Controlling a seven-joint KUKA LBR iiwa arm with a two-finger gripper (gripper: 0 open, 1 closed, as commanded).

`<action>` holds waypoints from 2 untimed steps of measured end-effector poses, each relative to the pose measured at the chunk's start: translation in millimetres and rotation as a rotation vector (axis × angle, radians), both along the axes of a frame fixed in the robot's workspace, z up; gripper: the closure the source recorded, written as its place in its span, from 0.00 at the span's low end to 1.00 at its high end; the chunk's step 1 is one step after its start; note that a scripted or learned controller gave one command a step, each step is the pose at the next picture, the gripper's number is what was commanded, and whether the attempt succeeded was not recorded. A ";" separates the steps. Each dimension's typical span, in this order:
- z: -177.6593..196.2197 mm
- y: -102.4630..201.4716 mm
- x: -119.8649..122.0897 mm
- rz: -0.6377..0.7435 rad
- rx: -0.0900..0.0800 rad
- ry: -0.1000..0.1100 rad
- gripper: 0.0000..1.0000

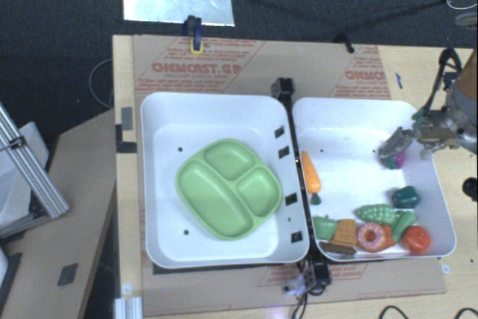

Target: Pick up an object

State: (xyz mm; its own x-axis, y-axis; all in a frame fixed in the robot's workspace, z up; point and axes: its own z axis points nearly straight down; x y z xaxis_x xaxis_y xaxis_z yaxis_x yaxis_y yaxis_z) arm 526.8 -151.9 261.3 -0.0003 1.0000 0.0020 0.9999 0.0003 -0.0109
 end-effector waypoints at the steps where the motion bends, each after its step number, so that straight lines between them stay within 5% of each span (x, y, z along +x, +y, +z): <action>1: 6.5 0.5 2.2 0.003 -0.002 -0.013 0.00; 2: -53.0 0.3 -0.7 0.001 -0.002 -0.012 0.00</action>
